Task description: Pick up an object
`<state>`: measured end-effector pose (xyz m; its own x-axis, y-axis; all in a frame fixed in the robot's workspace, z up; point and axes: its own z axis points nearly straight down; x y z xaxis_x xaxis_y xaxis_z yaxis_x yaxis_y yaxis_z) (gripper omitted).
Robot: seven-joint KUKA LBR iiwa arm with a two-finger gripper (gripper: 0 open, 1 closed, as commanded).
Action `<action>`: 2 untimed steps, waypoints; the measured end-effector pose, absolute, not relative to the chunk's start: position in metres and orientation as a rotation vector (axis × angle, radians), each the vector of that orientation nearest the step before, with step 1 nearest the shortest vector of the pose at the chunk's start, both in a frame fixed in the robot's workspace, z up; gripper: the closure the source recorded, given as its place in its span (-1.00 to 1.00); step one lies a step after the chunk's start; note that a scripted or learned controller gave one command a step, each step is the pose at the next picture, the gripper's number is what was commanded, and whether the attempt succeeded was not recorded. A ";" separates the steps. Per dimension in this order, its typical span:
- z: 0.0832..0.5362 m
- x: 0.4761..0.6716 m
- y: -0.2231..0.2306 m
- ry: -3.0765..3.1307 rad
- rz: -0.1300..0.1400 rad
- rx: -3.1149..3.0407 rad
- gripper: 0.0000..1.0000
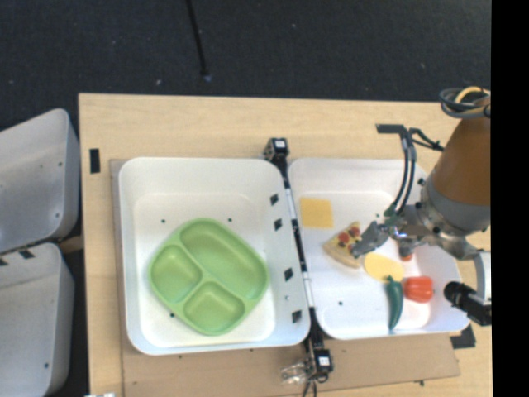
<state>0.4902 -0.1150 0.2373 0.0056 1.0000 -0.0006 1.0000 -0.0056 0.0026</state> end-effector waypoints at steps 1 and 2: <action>0.237 0.490 -0.115 2.214 0.002 2.226 -1.00; 0.181 0.490 -0.106 2.222 -0.005 2.226 -1.00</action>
